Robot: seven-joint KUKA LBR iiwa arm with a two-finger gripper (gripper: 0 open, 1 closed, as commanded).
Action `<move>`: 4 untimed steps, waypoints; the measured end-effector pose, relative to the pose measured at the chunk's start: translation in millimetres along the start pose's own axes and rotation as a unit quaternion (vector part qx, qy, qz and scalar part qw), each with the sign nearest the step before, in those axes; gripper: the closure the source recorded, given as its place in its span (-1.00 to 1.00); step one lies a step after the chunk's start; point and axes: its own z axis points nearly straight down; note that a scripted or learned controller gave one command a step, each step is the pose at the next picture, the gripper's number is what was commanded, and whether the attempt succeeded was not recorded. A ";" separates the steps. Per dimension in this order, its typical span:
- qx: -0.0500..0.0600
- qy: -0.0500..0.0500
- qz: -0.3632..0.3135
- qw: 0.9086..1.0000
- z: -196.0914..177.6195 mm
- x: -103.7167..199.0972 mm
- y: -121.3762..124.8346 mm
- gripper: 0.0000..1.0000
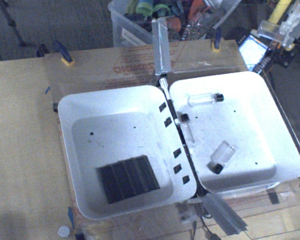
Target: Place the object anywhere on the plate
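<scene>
The wooden bench (20, 158) carries two white bins side by side. The left bin (110, 102) holds a dark ridged plate (128, 179) in its near half. The right bin (258, 126) holds what look like three clear tubes with black caps: one near the far wall (204, 99), one near the front (222, 155), and one beside the divider (187, 131). None touches the plate. The claw's state cannot be told.
</scene>
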 end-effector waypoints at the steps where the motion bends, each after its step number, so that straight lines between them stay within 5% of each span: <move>1: 0.001 0.003 0.078 0.997 0.2 66.4 121.3 1.00; 2: 0.000 -0.001 -0.068 0.998 -0.2 9.5 9.1 1.00; 3: 0.001 0.000 0.200 0.980 3.0 -4.4 -10.1 1.00; 4: 0.001 0.003 0.089 0.996 0.2 59.2 115.9 1.00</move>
